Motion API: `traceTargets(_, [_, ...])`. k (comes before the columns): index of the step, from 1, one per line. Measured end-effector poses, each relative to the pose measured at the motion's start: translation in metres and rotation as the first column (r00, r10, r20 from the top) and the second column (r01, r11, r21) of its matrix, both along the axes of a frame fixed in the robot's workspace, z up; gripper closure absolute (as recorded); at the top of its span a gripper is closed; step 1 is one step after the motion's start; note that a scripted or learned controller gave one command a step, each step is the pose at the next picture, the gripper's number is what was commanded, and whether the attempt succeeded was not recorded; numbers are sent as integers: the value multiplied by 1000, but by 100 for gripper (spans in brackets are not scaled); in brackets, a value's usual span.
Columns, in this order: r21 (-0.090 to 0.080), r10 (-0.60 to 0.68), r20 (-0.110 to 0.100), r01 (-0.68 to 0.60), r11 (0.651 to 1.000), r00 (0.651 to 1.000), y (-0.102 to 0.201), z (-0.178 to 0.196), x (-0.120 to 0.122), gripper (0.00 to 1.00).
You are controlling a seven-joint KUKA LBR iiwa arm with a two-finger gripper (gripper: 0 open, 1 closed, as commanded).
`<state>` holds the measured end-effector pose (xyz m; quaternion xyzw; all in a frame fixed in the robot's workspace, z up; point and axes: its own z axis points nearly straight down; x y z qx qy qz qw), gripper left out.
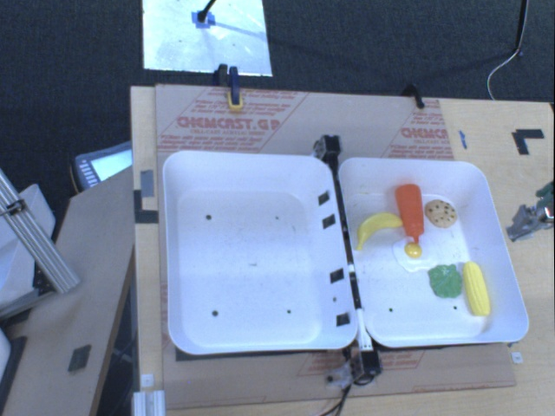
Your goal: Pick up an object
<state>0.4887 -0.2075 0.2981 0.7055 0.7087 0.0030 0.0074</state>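
Toys bunch up in your right bin [494, 224]: carrot [409, 208] touching banana [378, 226] and egg [414, 255], corn [476, 288] against lettuce [446, 281], so a descent risks pinching two or skidding off; gripper [531, 218] sits outside the rim, finger state unreadable.

You're looking down on the counter [286, 111] with two white bins side by side. The right bin [486, 189] holds a carrot [409, 208], a banana [376, 227] just left of it, a cookie [440, 212] to its right, a fried egg [414, 253] at its lower tip, plus a green leaf [446, 281] touching a corn cob [476, 288]. The tool [531, 216] sits at the right edge, outside the bins.
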Motion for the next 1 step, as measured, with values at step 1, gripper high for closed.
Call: traceTargets(1, [7, -3, -16, 3, 1000, 1000, 1, -57, -2, 100])
